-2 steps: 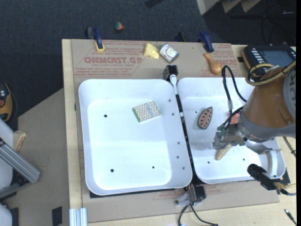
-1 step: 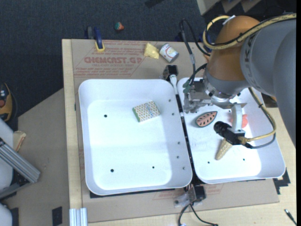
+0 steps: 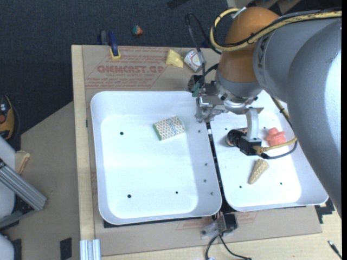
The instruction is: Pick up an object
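Observation:
A small block with a green and white pattern [image 3: 168,128] lies flat in the upper middle of the left bin [image 3: 108,161]. In the right bin [image 3: 287,191] a tan cone [image 3: 258,170] rests on its side, and a pink-red piece [image 3: 275,137] sits above it near the arm. My gripper [image 3: 203,111] hangs over the top end of the divider between the two bins, about a hand's width right of the patterned block. Nothing shows in its grasp.
The big grey arm with its orange band [image 3: 246,31] covers the upper right of the right bin. Beyond the bins, a yellow scrap [image 3: 174,59] and a blue-yellow clamp [image 3: 113,44] lie on the brown board.

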Robot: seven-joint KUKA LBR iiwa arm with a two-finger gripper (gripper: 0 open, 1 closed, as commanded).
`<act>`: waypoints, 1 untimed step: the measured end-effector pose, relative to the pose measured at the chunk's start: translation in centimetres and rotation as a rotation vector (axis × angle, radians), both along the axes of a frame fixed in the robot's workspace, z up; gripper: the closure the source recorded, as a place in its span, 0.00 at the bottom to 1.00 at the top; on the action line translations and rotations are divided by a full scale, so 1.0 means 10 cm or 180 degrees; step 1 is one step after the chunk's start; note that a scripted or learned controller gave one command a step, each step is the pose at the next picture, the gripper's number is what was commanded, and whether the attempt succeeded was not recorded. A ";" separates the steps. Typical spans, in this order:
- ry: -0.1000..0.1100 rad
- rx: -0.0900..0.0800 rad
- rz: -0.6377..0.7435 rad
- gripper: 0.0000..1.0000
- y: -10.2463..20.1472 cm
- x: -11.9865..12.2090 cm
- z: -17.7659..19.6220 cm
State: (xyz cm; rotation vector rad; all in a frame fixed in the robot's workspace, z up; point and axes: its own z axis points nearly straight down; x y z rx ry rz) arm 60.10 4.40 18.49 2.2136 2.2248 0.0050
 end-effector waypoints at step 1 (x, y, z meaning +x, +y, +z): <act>-0.0015 -0.0010 -0.0031 1.00 -0.59 0.18 0.64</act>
